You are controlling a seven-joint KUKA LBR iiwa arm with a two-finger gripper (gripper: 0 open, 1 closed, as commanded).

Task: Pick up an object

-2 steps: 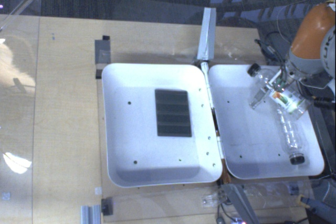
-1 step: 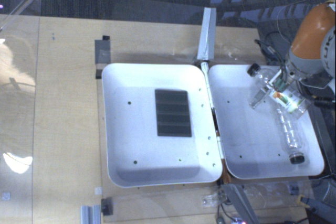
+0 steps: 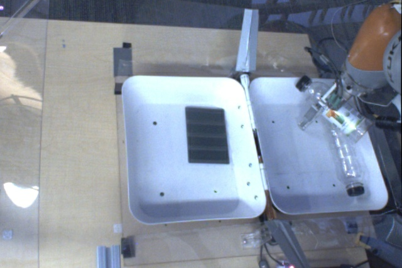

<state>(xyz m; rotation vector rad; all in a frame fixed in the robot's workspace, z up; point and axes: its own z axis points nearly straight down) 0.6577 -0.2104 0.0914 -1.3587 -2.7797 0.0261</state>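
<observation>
The gripper (image 3: 331,111) hangs over the upper right part of the right bin (image 3: 282,141), at the right of the frame, with the arm (image 3: 370,41) entering from the upper right. Whether the fingers are apart or together cannot be told: the gripper is built of clear and pale parts that blend with the white bin floor. The likely target is a clear bottle (image 3: 347,163) with a dark cap, lying on its side on the floor of the right bin, in its lower right part. Its long axis runs nearly top to bottom in the frame, tilted slightly, with the cap end toward the lower right corner of the bin. The upper end of the bottle lies just below the gripper and appears close to it; contact cannot be confirmed, and nothing is visibly held. The left bin (image 3: 144,135) carries a dark ribbed block (image 3: 207,135) at its centre, well apart from the gripper. Judgement: the bottle is the nearer object, so the coming move calls for a short shift toward the lower right and fingers set across the bottle axis.
</observation>
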